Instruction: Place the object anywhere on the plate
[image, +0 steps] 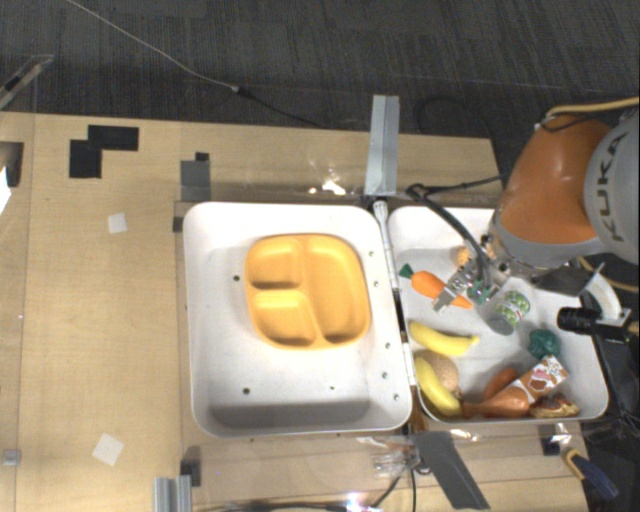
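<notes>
Beside the gripper (468, 288) — fingers spread — lie a carrot (427, 284), bananas (443, 341) and a can (510, 309).

The surface (90, 330) is viewed from above at a slant by one fixed camera, set far enough that both white bins (215, 300) are framed.

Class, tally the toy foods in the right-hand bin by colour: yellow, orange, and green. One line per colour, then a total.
Yellow: 2, banana and second banana
Orange: 2, carrot and lower carrot
Green: 1, broccoli
Total: 5
</notes>
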